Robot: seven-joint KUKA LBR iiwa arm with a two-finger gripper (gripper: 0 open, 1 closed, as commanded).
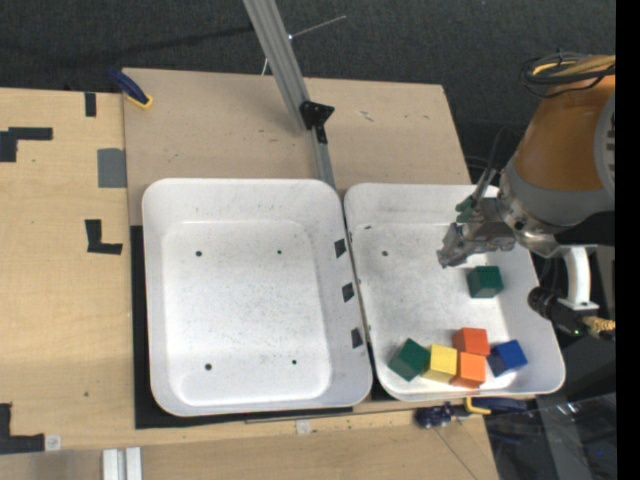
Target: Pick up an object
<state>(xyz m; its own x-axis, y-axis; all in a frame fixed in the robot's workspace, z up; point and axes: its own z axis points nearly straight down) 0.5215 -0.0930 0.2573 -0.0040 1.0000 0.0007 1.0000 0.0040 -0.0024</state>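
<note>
Two shallow white plastic bins sit side by side on the bench (400, 118): left bin (165, 208) at centre, right bin (400, 203) at right. A dark green cube (485, 282) lies mid-right; five cubes (458, 358) cluster at lower right.

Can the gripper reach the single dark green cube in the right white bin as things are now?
Probably yes: the gripper hangs just beside the dark green cube, which sits apart from the other blocks.

Bins (245, 200): smooth white plastic, slightly glossy, finely speckled. Bench (60, 268): matt wood-look board. Pole (275, 38): brushed metal. Blocks (455, 356): matt, solid-coloured. Arm (565, 148): glossy orange band.
</note>
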